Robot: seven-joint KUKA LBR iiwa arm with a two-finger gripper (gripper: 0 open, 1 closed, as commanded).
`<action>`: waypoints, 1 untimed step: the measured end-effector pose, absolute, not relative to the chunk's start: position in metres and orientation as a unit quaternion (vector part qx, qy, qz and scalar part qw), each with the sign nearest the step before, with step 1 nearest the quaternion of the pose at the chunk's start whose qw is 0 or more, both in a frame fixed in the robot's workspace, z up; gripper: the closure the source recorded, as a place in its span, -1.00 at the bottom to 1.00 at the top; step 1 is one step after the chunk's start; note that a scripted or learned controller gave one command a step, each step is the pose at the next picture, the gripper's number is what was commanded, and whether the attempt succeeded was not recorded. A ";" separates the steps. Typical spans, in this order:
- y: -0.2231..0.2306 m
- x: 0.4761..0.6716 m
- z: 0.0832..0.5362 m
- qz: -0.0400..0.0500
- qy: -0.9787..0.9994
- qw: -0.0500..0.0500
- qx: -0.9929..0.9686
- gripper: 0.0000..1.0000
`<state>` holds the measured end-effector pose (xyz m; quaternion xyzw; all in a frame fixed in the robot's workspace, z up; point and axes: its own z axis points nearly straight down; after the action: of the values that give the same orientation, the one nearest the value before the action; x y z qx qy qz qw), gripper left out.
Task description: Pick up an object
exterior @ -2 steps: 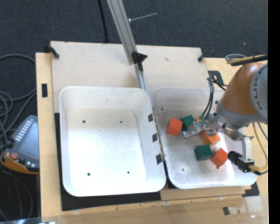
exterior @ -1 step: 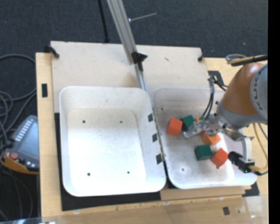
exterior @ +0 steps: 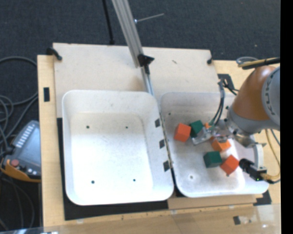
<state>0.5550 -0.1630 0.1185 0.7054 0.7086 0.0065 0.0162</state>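
Orange and green blocks are gathered in the right bin (exterior: 185,182), the landmark here. An orange block (exterior: 182,132) lies near its middle beside a green block (exterior: 196,127); another green block (exterior: 213,159) and orange block (exterior: 229,165) sit toward its near right corner. The gripper (exterior: 212,136) is lowered among them; its state cannot be told. The reach-and-grasp step is judged in hand; a firm closure, then lifting, is called for.

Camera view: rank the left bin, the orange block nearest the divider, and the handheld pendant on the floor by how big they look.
1. Left bin, clearly largest.
2. Handheld pendant, partly cut off at the frame edge.
3. Orange block, smallest.
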 end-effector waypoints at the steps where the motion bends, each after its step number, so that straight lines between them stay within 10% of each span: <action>1: -0.164 0.555 0.118 0.006 0.708 0.016 0.706 -1.00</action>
<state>0.5547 -0.1635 0.1184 0.7056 0.7084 0.0064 0.0156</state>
